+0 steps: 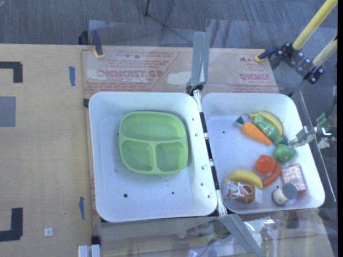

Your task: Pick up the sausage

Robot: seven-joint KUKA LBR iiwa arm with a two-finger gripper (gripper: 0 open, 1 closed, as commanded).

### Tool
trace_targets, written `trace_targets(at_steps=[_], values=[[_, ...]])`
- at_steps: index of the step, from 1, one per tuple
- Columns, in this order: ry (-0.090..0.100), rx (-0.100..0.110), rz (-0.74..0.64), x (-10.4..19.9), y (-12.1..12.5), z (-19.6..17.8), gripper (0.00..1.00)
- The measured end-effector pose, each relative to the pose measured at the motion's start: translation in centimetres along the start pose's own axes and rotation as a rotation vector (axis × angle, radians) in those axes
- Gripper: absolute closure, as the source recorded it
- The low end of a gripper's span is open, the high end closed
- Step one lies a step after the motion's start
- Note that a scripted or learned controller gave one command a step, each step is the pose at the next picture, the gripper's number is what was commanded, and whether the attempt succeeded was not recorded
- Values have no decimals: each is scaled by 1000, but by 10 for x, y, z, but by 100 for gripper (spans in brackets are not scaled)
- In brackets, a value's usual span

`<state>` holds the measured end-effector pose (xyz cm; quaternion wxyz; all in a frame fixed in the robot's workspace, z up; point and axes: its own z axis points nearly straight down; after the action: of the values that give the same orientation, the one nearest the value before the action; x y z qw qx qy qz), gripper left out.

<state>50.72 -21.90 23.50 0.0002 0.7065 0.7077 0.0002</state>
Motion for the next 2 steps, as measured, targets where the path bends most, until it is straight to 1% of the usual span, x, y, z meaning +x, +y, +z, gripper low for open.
trace_targets(at_steps=[1,2], values=[[0,-6,161,22,-25,146,0],[-3,-10,229,73,-4,147,0]])
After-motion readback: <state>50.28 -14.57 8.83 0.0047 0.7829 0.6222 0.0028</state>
